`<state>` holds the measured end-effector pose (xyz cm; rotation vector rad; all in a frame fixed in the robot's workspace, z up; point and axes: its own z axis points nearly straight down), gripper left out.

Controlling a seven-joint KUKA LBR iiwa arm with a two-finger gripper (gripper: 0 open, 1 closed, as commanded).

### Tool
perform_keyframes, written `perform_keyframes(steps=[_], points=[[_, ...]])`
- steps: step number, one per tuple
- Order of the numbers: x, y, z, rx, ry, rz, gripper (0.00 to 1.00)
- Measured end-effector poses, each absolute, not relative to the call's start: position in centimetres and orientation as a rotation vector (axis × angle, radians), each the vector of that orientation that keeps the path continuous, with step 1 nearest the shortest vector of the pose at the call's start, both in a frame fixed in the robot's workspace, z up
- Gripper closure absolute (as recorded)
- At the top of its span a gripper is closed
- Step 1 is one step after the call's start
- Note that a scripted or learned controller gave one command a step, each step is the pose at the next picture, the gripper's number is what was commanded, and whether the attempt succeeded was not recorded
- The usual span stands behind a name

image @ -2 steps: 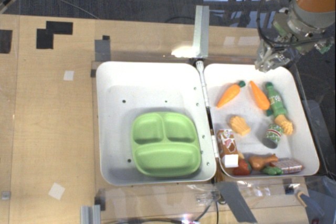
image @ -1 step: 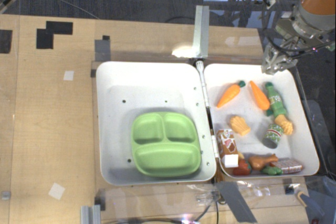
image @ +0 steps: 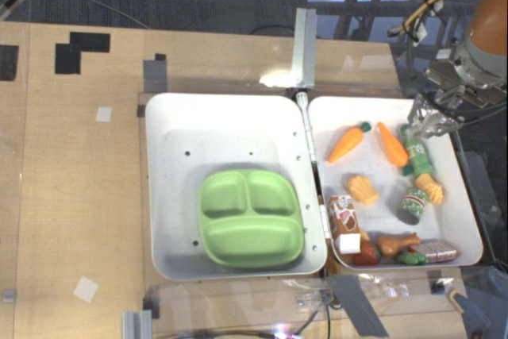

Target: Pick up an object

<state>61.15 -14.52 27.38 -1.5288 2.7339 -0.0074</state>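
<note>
Two white bins are seen side by side on the wooden bench. In the left bin [image: 171, 123], a green divided plate [image: 251, 217] is laid toward the lower middle. The right bin [image: 468, 210] is scattered with toy food. A carrot [image: 346, 144] with a green top lies near the upper left of that bin, and a second, slimmer carrot [image: 391, 144] lies just to its right. A green bottle [image: 417, 155] is placed beside the slim carrot, with a yellow corn piece [image: 429, 188] and a dark can [image: 412, 206] below it. A yellow waffle-like piece [image: 363, 189] sits near the bin's middle. A small carton [image: 344, 220] stands against the left wall, and a chicken drumstick [image: 397, 244] and a wrapped bar [image: 436, 252] lie along the lower edge.

The gripper [image: 425, 121] is positioned at the upper right of the right bin, just above the green bottle. Whether it is released or clenched cannot be told; nothing is seen grasped.
</note>
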Motion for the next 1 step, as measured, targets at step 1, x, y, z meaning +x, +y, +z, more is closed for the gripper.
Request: perform_keyframes(steps=[1], points=[[61.42,-15.89,27.23,-1.787,2.572,-0.009,1.0]])
